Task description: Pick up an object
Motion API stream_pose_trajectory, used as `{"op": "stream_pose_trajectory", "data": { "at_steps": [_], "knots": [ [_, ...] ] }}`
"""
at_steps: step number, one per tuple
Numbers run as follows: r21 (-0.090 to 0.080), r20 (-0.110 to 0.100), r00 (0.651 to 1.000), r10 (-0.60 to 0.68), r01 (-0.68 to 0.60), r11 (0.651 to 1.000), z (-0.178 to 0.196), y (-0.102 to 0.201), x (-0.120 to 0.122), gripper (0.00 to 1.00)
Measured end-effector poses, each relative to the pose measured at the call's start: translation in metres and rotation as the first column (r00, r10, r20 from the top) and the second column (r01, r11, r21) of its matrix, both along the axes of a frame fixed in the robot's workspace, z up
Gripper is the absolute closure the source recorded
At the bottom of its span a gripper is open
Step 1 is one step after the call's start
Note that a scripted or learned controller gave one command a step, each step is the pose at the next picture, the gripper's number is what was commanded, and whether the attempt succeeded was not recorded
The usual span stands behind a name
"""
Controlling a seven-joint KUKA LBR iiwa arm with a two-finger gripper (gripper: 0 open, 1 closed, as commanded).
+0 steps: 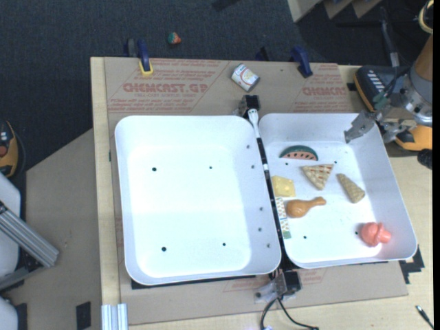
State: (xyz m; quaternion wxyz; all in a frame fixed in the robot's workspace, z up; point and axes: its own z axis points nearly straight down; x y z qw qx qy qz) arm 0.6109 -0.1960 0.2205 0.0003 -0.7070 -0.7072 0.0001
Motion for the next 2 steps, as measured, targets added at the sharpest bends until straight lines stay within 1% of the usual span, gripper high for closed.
{"op": "stream_pose_trajectory", "data": {
  "at_steps": [1,2],
  "knots": [
    [-0.006,0.017,1.0,0.0,0.0,1.0,-0.115,0.033,0.033,0.0],
    [-0.002,0.014,1.0,0.005,-0.005,1.0,-0.131,0.098,0.06,0.0]
  ]
}}
